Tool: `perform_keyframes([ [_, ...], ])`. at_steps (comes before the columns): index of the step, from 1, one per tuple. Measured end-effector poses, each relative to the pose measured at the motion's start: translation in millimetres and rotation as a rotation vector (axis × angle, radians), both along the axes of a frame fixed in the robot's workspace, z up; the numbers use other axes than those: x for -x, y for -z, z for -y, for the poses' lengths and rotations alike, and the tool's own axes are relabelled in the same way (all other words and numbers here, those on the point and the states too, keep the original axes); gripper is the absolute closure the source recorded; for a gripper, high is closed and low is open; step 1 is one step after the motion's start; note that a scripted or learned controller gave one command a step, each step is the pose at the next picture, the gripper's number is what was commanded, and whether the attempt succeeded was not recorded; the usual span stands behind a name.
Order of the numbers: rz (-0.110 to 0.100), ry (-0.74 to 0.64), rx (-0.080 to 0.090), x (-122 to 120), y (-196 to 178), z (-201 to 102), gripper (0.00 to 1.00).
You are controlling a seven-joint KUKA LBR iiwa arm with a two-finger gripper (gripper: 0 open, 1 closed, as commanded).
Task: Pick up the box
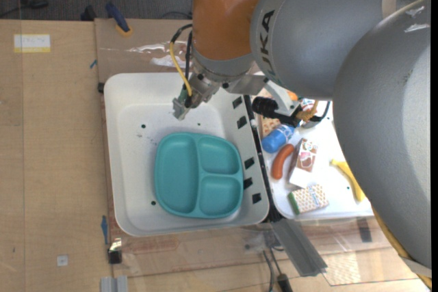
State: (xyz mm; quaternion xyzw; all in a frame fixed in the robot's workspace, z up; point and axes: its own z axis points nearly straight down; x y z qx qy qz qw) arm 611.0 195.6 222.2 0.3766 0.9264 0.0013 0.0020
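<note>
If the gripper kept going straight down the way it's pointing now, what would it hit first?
Probably the bare floor of the left bin, just above the teal plate. The gripper points down and left there; its height is hard to judge.

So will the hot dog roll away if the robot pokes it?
Probably, a bit. The hot dog looks round and smooth, so it may roll sideways or slip. It lies packed between a blue toy and a box, which would likely stop it.
</note>
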Motion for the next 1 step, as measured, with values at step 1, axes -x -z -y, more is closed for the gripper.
perform_keyframes([
  [1,0.003,-0.119,0.000,-33.0,-23.2,-15.3,1.00],
])
